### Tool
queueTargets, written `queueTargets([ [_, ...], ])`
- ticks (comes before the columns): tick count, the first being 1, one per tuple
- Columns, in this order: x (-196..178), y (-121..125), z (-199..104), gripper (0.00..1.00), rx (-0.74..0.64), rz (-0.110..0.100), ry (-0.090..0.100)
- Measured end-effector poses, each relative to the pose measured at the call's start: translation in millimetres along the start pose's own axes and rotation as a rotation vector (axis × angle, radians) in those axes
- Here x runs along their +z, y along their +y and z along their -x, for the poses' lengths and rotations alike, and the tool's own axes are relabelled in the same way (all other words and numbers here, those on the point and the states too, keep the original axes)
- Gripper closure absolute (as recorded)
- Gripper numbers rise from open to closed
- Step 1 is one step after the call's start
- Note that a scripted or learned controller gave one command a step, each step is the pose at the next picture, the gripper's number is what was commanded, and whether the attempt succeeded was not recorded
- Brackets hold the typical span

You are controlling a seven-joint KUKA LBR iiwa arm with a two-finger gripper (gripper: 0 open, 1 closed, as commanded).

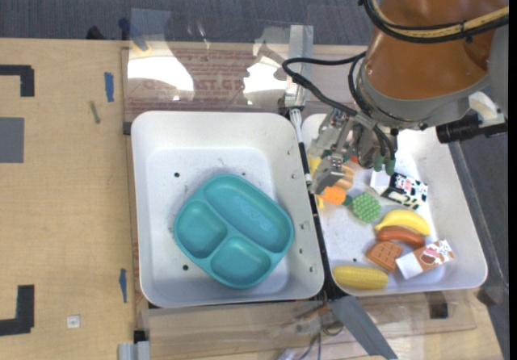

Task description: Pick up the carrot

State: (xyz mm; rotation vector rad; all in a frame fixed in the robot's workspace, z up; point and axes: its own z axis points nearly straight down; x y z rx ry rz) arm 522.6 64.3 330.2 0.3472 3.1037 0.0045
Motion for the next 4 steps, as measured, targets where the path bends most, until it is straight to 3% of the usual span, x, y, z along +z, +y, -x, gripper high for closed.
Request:
queueTargets([
  [1, 68.3, -22.9, -33.3, 1.00, -0.343, -0.001, 0.018],
  [2, -48.3, -68.6, 9.5, 1.00, -0.540, -0.001, 0.004],
  [3, -57.2, -65.9, 10.6, 1.00, -0.541, 0.002, -0.001],
  [4, 148.2, -95.9, -16.8, 1.00, -0.173, -0.003, 0.024],
])
